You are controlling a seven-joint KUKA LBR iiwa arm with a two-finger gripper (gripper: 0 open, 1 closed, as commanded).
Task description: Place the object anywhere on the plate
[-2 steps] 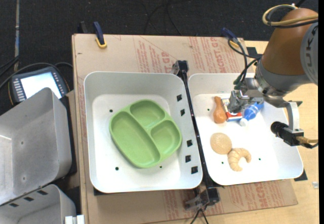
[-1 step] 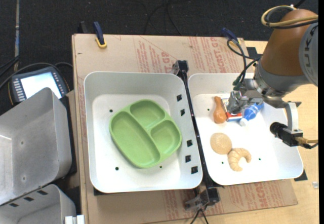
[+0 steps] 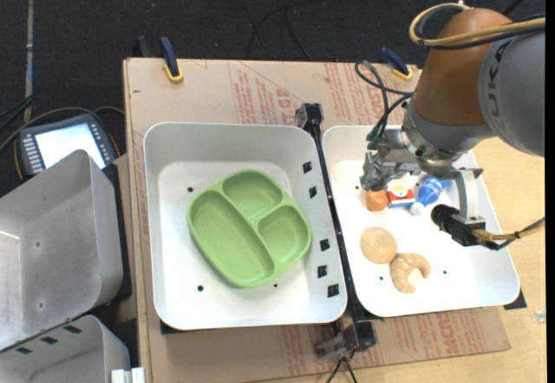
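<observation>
A green plate (image 3: 250, 227) with three compartments lies in the left white bin (image 3: 165, 156). In the right white bin (image 3: 486, 286) a small orange object (image 3: 375, 199) sits near the left wall. My gripper (image 3: 380, 177) hangs directly over it, its tip at or just above the orange object. Whether it touches the object is not visible. The grey wrist and the orange band (image 3: 460, 52) hide the back of the right bin.
Beside the orange object lie a red-and-white item (image 3: 400, 193) and a blue item (image 3: 429, 191). A round tan bun (image 3: 379, 245) and a croissant (image 3: 409, 270) rest nearer the front. A black cable piece (image 3: 454, 223) hangs over the bin's right half.
</observation>
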